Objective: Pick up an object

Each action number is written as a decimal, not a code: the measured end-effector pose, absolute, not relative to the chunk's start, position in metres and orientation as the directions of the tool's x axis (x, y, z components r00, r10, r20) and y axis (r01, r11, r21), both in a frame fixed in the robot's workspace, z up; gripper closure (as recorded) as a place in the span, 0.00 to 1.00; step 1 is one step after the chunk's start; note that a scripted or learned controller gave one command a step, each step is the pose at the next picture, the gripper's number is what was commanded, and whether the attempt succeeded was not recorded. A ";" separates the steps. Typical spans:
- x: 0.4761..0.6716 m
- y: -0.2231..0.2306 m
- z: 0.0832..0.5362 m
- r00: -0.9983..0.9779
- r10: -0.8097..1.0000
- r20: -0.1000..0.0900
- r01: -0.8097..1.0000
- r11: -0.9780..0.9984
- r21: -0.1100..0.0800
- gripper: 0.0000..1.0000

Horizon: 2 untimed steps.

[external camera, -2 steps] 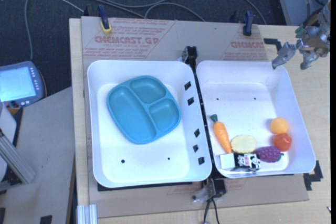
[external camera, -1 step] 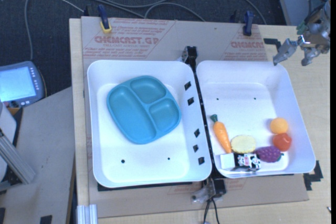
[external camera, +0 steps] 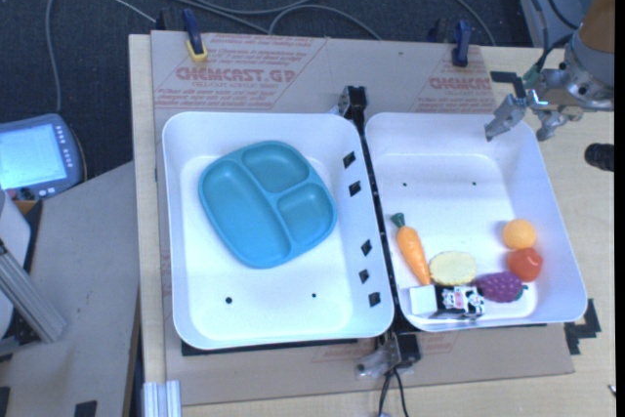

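Light is even and fairly bright across the middle of the frame, so the 2 white bins (external camera: 276,322) look slightly washed out, with soft glare on the floor of the right one and gentle grey shading just inside their walls. The blue plate (external camera: 267,202) carries a mild sheen and casts almost no shadow, while the dark carpet (external camera: 88,24) along the top stays dim and grainy. Sharpness is modest overall, with small things at the lower right blurred, and the gripper (external camera: 522,115) at the upper right looks soft.
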<state>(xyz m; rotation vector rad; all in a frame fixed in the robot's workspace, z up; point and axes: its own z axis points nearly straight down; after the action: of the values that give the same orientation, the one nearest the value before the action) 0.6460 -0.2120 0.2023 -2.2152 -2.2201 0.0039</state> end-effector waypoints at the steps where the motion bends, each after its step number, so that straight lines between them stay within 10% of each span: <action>1: 0.651 -0.207 0.158 -0.002 1.000 0.002 1.000 0.003 -0.005 0.00; 2: 0.648 -0.197 0.107 -0.002 1.000 0.002 1.000 0.002 -0.005 0.00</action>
<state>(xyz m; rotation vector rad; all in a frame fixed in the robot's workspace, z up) 0.6481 -0.1968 0.1068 -2.2159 -2.2196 0.0035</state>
